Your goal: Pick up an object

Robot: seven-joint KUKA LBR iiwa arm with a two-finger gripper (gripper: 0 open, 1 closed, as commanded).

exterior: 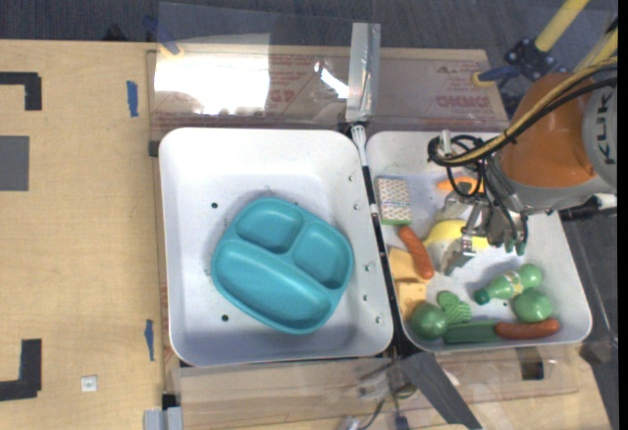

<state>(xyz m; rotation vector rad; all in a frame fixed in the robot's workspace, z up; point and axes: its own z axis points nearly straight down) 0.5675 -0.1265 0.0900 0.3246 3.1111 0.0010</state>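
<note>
The claw (478, 243) hovers low in the right bin (574, 271) over toy food; its grip cannot be told, nothing visibly lifted yet.

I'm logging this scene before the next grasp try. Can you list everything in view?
bins: 2, white, side by side on the bench
tray: 1, teal, three compartments, in left bin
grater: 1, grey and green, right bin, upper left
carrot: 1, orange, right bin
cheese: 1, yellow, right bin, left edge
pears: 2, green, right bin
sausage: 1, red, right bin, lower edge
arm: 1, grey with orange band, over right bin
gripper: 1, above a yellow toy
</note>
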